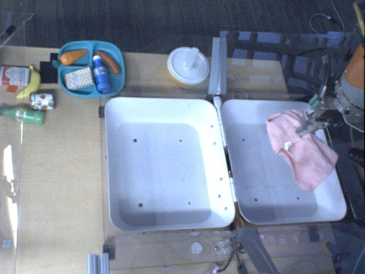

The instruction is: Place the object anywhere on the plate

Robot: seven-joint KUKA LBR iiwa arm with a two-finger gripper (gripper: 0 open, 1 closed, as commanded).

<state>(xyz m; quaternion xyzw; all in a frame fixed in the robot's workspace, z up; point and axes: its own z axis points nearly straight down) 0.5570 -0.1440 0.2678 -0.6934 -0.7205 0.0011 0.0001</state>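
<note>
Your cloth [299,147] lies crumpled against the right bin's [251,204] far right edge, and being limp it may slip free or trail over the rim if only a fold is pinched. The gripper [312,120] touches its upper right edge; you cannot tell how wide it stands or whether it has any cloth.

At ten o'clock we see a blue divided tray [117,67] holding toy food; beside it a banana [31,83], a can [41,101] (on its side), a green bottle [23,115].
</note>
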